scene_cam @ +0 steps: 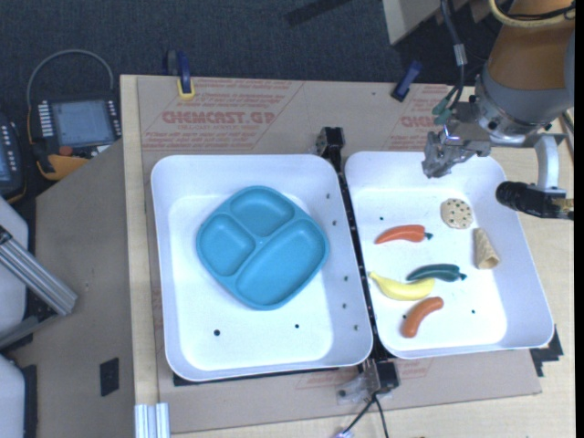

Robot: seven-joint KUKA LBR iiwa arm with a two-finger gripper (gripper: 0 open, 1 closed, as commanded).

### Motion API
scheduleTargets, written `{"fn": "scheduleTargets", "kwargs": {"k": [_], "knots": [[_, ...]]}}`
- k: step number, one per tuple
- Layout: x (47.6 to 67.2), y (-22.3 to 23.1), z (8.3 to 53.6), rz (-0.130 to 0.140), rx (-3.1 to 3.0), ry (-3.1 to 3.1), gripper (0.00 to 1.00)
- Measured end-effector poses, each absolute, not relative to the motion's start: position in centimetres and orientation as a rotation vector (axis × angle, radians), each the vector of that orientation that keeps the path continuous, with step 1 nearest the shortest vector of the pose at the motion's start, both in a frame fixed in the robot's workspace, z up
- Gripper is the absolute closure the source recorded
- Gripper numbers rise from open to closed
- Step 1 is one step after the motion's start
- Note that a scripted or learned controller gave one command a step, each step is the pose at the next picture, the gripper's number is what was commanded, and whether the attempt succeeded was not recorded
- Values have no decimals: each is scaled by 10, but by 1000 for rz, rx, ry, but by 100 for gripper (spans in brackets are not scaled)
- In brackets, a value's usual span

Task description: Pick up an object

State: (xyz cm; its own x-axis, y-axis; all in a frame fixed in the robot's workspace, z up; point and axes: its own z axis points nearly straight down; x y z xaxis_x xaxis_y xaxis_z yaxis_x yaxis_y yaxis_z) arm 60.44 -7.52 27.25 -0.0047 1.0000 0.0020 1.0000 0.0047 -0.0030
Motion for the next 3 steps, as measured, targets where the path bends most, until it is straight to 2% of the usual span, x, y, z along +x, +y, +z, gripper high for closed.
{"fn": "scheduleTargets", "kwargs": {"k": [2, 3], "knots": [[606, 37, 236, 3, -2212, -2225, 100], [596, 89, 240, 0, -2212, -2226, 100]]}}
